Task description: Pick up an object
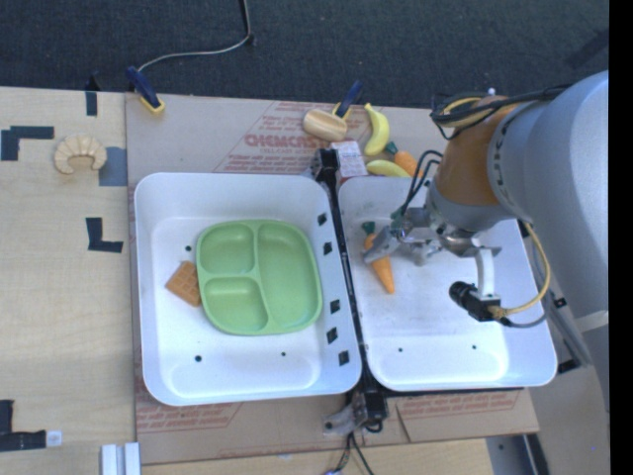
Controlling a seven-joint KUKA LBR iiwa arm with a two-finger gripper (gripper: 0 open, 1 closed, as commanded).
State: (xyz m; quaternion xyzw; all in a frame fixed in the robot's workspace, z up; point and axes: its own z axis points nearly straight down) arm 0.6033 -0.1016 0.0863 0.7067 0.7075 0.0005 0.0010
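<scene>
In the right bin (465, 359) an orange toy carrot (385, 275) lies near the left wall, pointing toward the front. My gripper (398, 244) hangs low just above and behind the carrot's thick end, close to touching it. A small orange piece (369, 241) shows at the gripper's left side. The grey arm with its orange band (475, 166) reaches in from the right and covers the bin's back right part. In the left bin (237, 374) a green divided plate (259, 275) lies flat, with a tan cracker (183, 283) against its left edge.
Behind the bins on the cardboard lie a bread roll (324, 124), a banana (377, 132), a second carrot (402, 159) and a small packet (348, 156). A croissant (79, 153) sits far left on the bench. Blue clamps (145, 89) hold the cardboard's back edge.
</scene>
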